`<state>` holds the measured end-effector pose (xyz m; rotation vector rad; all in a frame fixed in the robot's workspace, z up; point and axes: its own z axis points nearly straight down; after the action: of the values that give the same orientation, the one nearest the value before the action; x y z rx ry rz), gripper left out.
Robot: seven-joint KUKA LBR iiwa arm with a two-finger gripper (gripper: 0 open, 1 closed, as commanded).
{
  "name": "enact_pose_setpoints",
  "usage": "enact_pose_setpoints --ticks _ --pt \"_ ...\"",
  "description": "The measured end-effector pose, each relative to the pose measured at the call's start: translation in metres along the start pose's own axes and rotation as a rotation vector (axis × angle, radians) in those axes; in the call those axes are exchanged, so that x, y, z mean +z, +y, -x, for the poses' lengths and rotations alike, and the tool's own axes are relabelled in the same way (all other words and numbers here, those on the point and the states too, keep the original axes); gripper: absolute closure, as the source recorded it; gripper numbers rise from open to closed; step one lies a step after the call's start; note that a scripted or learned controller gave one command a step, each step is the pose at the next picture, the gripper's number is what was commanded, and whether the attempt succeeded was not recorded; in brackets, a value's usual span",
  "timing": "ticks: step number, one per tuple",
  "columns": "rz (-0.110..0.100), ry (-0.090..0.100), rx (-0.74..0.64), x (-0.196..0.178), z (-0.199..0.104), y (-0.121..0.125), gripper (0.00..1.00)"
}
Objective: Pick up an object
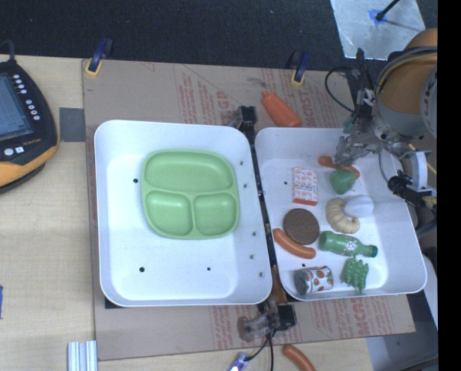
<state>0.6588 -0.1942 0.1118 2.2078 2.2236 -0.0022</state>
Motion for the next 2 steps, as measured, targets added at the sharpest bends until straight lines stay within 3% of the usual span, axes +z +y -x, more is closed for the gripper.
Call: enact_pose_setpoints --ticks 1,2 --pt "-0.001 0.0 0.0 0.0 0.0 0.0 0.0" --pt "0.002 -0.002 -0.001 -0.011 0.001 0.0 1.0"
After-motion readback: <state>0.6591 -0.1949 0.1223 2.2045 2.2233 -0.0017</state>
